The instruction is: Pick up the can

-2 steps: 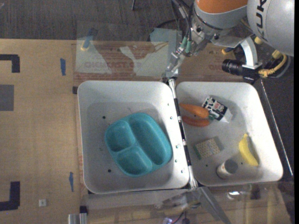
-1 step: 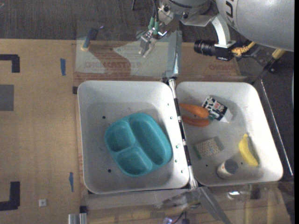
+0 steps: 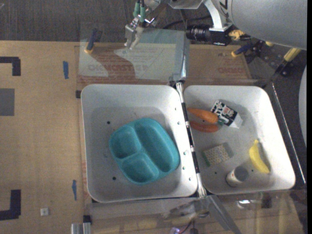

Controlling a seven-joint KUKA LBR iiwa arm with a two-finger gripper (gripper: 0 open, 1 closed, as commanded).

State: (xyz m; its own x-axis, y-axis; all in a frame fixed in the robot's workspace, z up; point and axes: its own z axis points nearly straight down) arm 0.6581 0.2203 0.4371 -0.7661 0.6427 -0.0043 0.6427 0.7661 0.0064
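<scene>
From above, the arm's grey bulk fills the top right corner, its gripper (image 3: 134, 30) hanging past the far edge of the left bin (image 3: 92, 130); whether it is open or closed cannot be told. The can (image 3: 237, 175) stands upright near the right bin's (image 3: 280, 145) front wall, beside a banana (image 3: 259, 157).

arm (image 3: 263, 9) cut off by top and right edges, carrot (image 3: 202, 121) end hidden behind carton (image 3: 226, 114), carton print too small to read
</scene>
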